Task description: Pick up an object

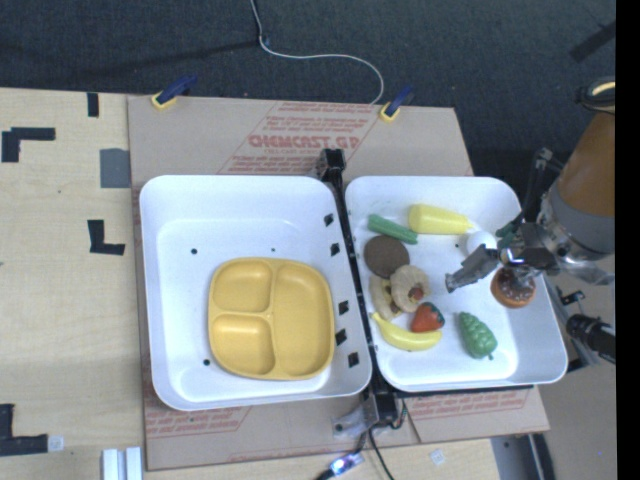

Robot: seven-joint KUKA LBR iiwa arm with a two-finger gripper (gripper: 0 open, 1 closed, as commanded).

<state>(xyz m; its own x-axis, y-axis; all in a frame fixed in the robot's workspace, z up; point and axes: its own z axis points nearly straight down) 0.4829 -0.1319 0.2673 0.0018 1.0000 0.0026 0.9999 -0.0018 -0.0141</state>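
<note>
At the near edge of the counter (60,298) sit two shallow white bins side by side. The left bin (160,208) carries a yellow divided plate (270,318) lying flat a little toward its near right part, apparently a drop spot kept apart from the clutter.

The right bin (540,363) holds the toy food, any piece of which could serve as the thing to pick up. Nearest its front edge lie a banana (405,337) and a green pepper-like vegetable (477,335), with a strawberry (428,317) touching the banana's upper side. Just behind these is a round tan pastry (409,287), and behind that a brown ball-shaped piece (385,256). Toward the far edge lie a green pod (392,229) and a yellow corn cob (437,220), close together.

The gripper (470,268) hangs low over the middle right of this bin, reaching in from the right rim, beside a small brown doughnut-like piece (513,290). Its fingers look slightly apart with nothing seen between them, so nothing is held yet. It is probably lining up over the pieces near the pastry.
</note>
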